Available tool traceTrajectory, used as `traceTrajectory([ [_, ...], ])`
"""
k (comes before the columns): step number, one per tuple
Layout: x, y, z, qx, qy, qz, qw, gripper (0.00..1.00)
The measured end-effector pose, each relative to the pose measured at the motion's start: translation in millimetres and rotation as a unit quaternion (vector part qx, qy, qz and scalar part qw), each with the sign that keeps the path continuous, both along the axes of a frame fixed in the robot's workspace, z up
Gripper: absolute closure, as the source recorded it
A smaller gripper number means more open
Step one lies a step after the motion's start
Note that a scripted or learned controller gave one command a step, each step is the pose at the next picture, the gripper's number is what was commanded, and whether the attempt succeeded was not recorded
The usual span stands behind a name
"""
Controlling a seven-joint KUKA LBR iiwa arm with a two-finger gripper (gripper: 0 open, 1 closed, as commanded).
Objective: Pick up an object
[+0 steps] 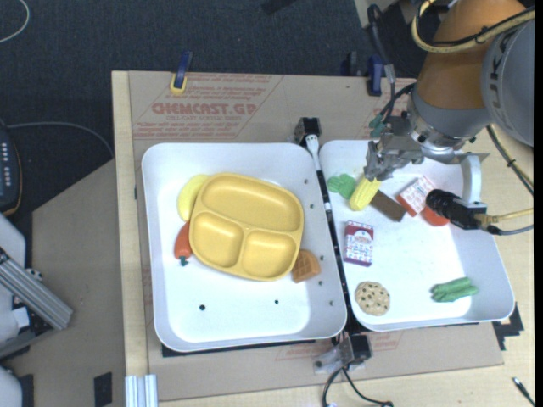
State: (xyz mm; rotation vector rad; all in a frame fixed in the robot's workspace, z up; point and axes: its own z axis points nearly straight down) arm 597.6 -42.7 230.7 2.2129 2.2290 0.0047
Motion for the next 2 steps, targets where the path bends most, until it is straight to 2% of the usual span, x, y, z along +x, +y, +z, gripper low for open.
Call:
traceTrajectory([
  [1, 1, 26, 0, -0.0008, 0.001, -0.002, 1.0000, 1.00],
  [2, 7, 9, -14, -0.0013, 0.002, -0.005, 1.0000, 1.00],
])
